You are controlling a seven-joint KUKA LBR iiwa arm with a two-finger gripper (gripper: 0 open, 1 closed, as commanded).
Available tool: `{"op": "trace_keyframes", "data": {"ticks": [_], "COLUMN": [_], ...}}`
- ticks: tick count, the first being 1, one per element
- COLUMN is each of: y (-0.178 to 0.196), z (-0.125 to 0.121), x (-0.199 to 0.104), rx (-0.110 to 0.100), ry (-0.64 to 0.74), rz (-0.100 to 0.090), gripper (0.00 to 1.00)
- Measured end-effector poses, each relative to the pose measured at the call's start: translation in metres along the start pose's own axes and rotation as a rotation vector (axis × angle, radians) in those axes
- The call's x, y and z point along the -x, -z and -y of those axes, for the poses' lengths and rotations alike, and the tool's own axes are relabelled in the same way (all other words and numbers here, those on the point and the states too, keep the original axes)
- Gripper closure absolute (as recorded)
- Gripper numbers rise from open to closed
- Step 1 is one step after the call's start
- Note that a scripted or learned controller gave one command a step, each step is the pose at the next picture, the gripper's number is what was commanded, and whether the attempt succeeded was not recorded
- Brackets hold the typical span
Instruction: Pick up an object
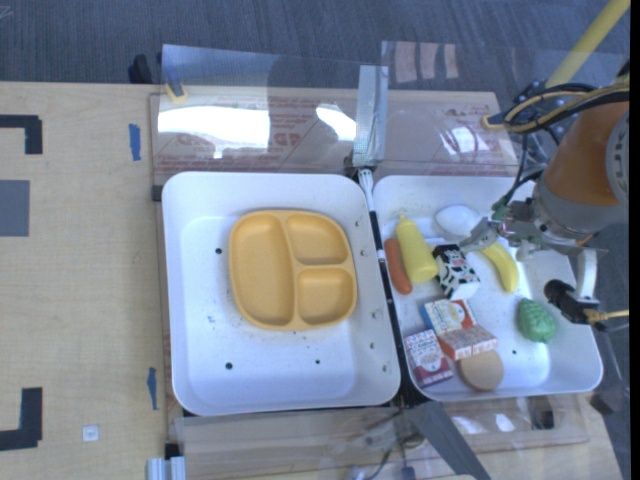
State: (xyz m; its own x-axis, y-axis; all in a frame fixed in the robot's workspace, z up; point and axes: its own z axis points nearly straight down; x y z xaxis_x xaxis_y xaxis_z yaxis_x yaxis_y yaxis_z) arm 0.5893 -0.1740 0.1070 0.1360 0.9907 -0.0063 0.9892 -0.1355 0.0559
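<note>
Pale wooden table [80,298] carries two bins; in the right white bin [575,368], the gripper [478,236] hovers just above the black-and-white toy cow [457,272]; finger spread cannot be told.

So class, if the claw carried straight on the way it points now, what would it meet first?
Probably the cow toy. The claw reaches in from the right over the right bin, angled down and leftward, and the toy lies just beyond its tip, beside the banana. Its height above the toy is unclear.

Wooden bench [80,268] under two white bins [200,368]
</note>
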Motion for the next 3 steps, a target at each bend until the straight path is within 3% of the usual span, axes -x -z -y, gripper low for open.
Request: {"op": "trace_keyframes", "data": {"ticks": [1,2,3], "y": [-0.021,-0.022,-0.025], "z": [0.003,-0.014,-0.059], "x": [0.002,0.024,-0.022], "rx": [-0.05,-0.05,-0.048], "ry": [0.013,0.296,0.383], "rz": [-0.006,-0.014,-0.016], "gripper": [0.0,0.0,0.0]}}
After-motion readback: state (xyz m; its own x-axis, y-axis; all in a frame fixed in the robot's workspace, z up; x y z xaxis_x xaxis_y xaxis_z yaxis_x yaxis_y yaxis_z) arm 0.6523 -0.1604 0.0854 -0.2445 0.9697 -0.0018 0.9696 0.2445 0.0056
